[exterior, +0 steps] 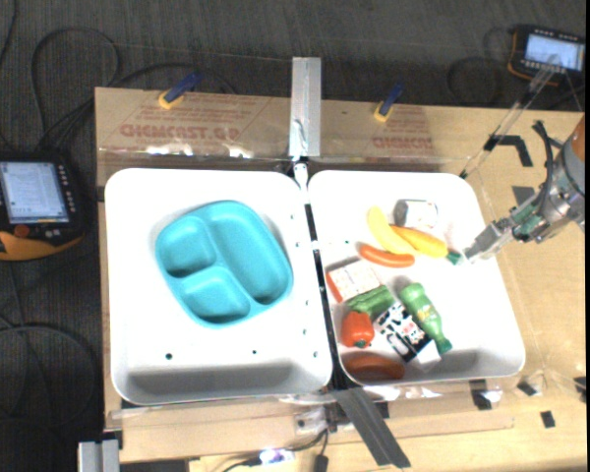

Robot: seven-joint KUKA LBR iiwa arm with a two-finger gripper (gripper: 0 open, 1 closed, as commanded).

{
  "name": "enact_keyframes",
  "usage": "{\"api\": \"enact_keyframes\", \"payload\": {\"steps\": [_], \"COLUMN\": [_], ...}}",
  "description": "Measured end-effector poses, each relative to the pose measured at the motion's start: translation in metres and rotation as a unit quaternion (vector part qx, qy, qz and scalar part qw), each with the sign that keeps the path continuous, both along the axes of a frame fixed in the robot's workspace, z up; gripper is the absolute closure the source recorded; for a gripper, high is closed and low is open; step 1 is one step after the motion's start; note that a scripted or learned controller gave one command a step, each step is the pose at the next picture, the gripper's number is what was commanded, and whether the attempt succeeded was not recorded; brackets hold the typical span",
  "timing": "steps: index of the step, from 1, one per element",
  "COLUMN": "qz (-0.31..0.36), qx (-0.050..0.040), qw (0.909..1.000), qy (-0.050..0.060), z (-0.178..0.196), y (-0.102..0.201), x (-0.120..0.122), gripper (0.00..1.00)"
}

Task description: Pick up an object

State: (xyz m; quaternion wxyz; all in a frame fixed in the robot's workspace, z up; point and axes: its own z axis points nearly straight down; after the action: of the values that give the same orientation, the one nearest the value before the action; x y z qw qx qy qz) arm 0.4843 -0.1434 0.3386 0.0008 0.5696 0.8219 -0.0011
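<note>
Bench bears two white bins; gripper state unclear; cables on carpet.

Robotics lab: teach pendant, loose cables, taped bench.

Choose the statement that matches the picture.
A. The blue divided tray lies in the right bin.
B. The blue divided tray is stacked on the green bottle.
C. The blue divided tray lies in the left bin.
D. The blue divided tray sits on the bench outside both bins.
C: the blue divided tray lies inside the left bin, while the green bottle lies among other items in the right bin.
</note>
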Motion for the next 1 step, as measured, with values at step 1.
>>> {"api": "enact_keyframes", "payload": {"steps": [1], "qz": [-0.006], "qx": [0.0006], "qw": [1.0], "qy": [0.0], "z": [-0.0037], "y": [-0.0037], "x": [0.0002], "gripper": [1.0]}}
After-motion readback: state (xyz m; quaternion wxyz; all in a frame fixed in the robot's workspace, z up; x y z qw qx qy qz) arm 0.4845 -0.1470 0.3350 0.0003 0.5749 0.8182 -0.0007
